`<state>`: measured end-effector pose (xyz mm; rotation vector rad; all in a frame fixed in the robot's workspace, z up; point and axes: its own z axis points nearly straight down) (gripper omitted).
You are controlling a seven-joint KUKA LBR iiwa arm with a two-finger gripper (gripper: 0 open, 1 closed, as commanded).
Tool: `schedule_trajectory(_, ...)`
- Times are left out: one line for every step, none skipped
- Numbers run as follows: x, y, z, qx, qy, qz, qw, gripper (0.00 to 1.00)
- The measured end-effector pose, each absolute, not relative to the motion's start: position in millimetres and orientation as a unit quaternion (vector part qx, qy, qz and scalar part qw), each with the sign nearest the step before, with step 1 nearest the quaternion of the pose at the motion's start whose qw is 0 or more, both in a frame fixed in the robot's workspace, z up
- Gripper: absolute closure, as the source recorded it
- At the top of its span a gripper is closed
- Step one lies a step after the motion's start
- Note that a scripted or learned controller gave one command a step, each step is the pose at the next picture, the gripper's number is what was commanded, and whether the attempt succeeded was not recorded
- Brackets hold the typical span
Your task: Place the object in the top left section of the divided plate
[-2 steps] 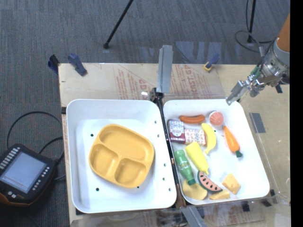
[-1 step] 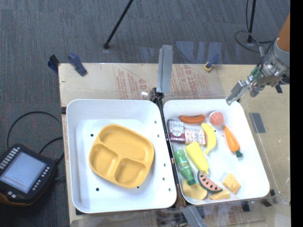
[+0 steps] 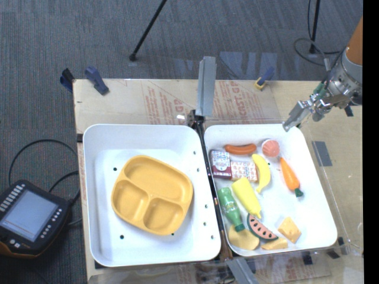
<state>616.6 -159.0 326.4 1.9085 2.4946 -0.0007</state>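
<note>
Camera view: gripper (image 3: 294, 119) w/ fingers spread, holding nothing, above right bin's (image 3: 320, 188) far corner. Toy food, e.g. hot dog (image 3: 240, 149), carrot (image 3: 289, 176), sits unpicked. Yellow divided plate (image 3: 153, 194) in left bin (image 3: 100, 158) bare. Judging: pick & place both left to do.

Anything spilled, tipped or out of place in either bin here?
Nothing stands out. The yellow divided plate lies flat in the left bin, turned at a slant. The toy foods sit crowded but contained in the right bin. The pincer hovers above its far corner.
</note>
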Motion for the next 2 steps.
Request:
schedule_trajectory(644.2, -149, 300, 0.623, 0.782, -0.0011, -0.001, 0.00)
schedule_trajectory(599.6, -141, 327, 0.549, 0.836, 0.0005, 0.001, 0.00)
